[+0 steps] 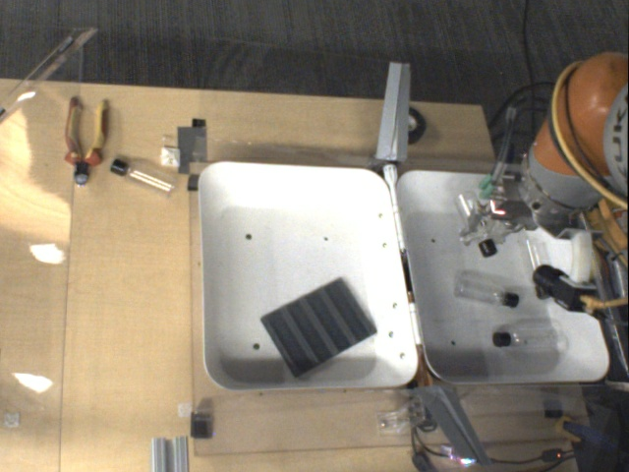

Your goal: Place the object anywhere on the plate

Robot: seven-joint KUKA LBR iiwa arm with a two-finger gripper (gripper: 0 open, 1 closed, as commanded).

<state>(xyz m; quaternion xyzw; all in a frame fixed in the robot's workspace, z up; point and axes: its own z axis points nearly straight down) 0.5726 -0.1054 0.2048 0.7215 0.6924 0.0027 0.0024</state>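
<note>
Low in the left bin (226, 264), a dark ribbed plate (318, 325) lies flat. Lower right, two clear vials (486, 289) rest in the right bin (432, 264). Above them hovers the end effector (488, 226); its grip cannot be told. Pliers (85, 136) sit on the bench (118, 293), upper left.

Two bins sit side by side on the bench (118, 293). In the left bin (236, 205) a ribbed plate (318, 325) lies tilted toward the near side. In the right bin (432, 264) two vials lie apart, one (485, 289) near the middle, the other (526, 339) nearer the front edge. The gripper (487, 226) hangs over this bin's far part. Left of both bins, at the bench's far corner, lie pliers (85, 136), with a small tube (142, 174) beside them
</note>
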